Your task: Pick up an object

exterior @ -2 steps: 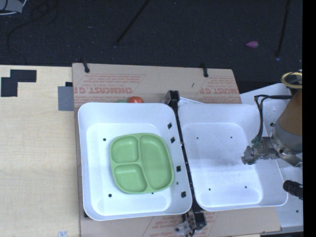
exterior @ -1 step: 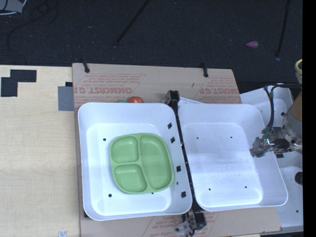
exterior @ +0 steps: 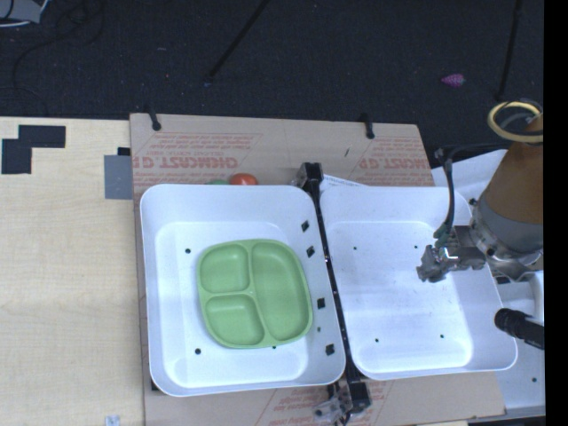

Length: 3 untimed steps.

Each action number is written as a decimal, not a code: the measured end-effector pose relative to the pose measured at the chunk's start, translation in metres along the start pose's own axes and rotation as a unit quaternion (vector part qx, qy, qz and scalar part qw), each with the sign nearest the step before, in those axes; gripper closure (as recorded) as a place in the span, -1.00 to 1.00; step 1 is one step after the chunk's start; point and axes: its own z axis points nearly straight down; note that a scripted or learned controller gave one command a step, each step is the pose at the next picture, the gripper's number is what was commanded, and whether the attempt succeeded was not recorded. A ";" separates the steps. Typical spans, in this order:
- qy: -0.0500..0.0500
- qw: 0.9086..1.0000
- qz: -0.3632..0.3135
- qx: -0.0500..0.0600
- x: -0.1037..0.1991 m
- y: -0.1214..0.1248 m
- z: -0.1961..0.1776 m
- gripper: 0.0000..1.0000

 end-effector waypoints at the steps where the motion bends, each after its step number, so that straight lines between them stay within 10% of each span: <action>1: 0.000 1.000 0.000 0.000 0.056 0.001 -0.010 1.00; 3: -0.001 1.000 0.001 0.001 0.160 0.012 -0.007 1.00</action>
